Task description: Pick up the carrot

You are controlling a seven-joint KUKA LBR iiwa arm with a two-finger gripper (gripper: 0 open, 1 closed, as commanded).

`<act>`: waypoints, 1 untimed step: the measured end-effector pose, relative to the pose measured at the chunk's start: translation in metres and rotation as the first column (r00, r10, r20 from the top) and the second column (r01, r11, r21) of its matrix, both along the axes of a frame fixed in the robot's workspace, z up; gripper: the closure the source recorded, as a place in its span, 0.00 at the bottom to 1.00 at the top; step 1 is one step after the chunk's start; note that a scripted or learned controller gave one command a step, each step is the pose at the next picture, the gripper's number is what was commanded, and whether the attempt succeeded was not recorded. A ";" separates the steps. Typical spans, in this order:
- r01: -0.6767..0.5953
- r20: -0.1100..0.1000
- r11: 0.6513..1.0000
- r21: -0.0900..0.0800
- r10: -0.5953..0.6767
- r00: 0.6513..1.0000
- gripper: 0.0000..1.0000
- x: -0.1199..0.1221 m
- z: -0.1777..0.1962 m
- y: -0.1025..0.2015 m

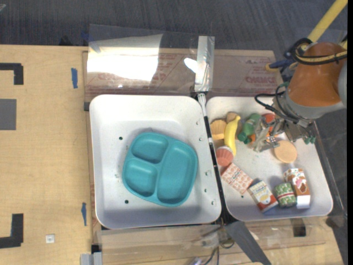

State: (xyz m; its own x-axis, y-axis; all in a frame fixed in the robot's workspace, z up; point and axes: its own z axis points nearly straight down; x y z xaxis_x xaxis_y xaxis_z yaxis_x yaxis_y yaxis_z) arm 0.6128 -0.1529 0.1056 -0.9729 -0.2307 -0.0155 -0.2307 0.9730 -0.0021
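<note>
Toys [259,164] crowding right bin [322,197]

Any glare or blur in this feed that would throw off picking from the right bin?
Camera view: strong glare on the clear sheet behind the bins; the right bin is evenly lit; items near the gripper look soft and crowded, so small shapes there blur together.

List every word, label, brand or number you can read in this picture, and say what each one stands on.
Red lettering on the clear sheet behind the bins: too blurred to read.
Print on the small carton: too small to read.
Label on the green can: too small to read.
Pattern on the pink packet: no readable text.
</note>
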 end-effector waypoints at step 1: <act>0.268 -0.001 0.964 0.002 -0.268 0.964 1.00 0.025 0.080 0.017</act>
